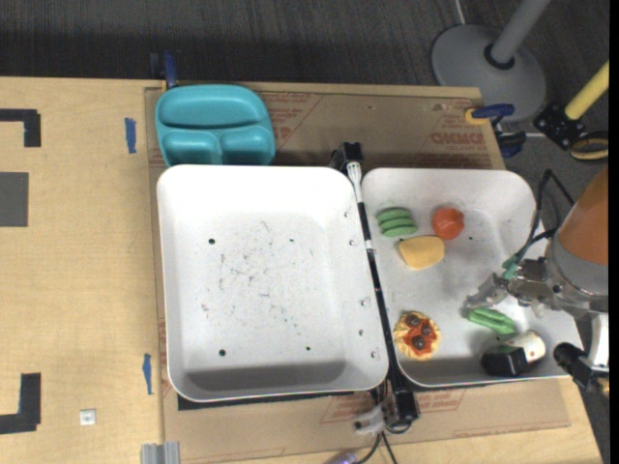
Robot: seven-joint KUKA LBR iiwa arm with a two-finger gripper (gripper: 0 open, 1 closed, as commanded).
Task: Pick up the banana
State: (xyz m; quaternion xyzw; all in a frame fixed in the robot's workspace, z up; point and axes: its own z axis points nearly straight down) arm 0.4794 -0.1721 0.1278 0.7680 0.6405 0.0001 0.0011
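The tan wooden surface (77,288) carries two shallow white bins side by side, with a teal plastic divided tray (215,124) behind the left bin (261,278). The pale yellow banana piece (422,251) lies in the right bin (455,187), beside a red tomato (447,222). The hand (503,293) hovers near a green pod (491,320); its opening cannot be determined. Dark carpet (290,17) lies beyond.

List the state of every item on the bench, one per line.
yellow banana piece: lying loose in the right bin, not gripped
green ridged piece: resting beside the banana
red tomato: loose
pizza slice: flat near the front wall
green bean pod: lying by the claw
teal divided tray: upright behind the left bin
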